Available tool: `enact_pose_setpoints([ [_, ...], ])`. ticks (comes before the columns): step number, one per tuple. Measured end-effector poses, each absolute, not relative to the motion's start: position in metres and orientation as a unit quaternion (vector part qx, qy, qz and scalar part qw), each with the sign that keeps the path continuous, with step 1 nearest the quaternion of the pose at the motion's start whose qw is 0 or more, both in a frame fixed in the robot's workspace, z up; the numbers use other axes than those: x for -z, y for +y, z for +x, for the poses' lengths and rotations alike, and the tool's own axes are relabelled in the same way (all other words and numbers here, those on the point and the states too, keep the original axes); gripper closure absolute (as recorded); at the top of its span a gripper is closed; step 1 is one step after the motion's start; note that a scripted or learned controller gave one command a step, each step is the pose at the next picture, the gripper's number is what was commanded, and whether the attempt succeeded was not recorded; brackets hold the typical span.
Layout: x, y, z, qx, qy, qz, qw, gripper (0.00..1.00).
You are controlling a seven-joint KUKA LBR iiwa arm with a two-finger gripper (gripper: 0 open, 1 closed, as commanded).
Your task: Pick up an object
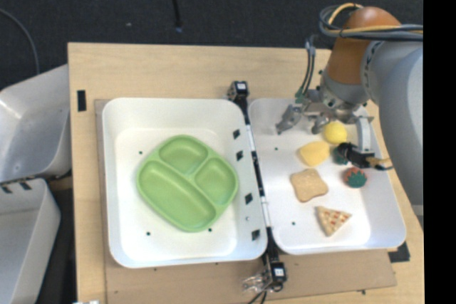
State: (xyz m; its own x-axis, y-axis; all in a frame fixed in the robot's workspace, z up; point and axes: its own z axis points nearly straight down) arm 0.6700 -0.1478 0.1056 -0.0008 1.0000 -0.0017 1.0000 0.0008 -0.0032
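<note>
My gripper (301,123) hangs over the back left part of the right bin (285,228), under the orange band of the arm (350,53). Its fingers (286,122) stand apart, open, with nothing between them. A yellow lemon-like ball (333,132) lies just right of the gripper. A flat yellow piece (313,153) sits a little in front of it. Closer to the front lie a slice of toast (308,184) and a pizza wedge (333,219). A small red and green item (355,176) rests near the bin's right side.
The left bin (121,224) holds a green divided plate (187,181). A ridge with black clips (251,174) separates the two bins. A black and white part (360,152) of the arm's tooling hangs by the right bin's right side.
</note>
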Motion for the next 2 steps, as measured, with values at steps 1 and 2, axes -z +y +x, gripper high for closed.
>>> enact_pose_setpoints([
  [1,-0.121,-0.149,0.672,0.0005,-0.708,-0.707,-0.003,1.00],
  [2,-0.167,-0.149,0.669,0.0016,-0.707,-0.708,-0.003,1.00],
])
